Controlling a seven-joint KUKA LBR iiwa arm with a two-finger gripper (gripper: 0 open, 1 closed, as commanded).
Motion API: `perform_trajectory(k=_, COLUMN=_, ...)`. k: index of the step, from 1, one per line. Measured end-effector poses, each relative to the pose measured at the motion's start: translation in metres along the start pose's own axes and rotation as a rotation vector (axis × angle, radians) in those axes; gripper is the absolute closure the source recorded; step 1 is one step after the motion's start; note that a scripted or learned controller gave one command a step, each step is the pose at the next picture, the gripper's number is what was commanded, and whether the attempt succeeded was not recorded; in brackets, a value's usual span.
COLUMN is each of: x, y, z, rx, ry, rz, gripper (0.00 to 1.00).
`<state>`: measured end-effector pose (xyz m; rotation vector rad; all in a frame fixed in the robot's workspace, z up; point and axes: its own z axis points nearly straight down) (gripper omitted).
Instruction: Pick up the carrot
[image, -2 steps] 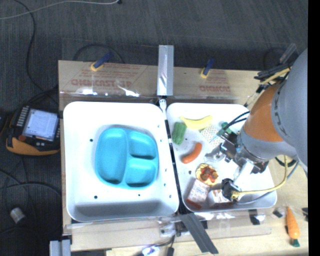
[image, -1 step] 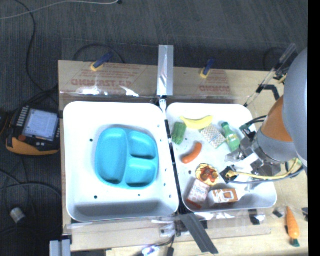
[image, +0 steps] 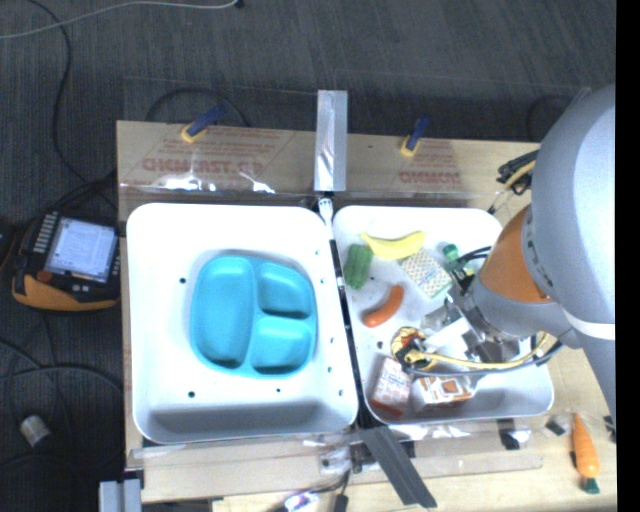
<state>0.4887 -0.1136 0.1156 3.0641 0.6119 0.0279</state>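
Lying outside both bins, the carrot (image: 585, 456) is seen at the surface's (image: 560, 395) near right corner. The gripper (image: 455, 335) is lowered into the right bin (image: 480, 222); jaw state cannot be told.

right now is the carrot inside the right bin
No, the carrot lies on the bench outside the right bin, past its lower right corner.
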Motion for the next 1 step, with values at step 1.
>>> perform_trajectory(k=1, x=-0.0149, y=0.0379, z=-0.0811, rx=0.018, ry=-0.024, rz=0.194, gripper=0.00)
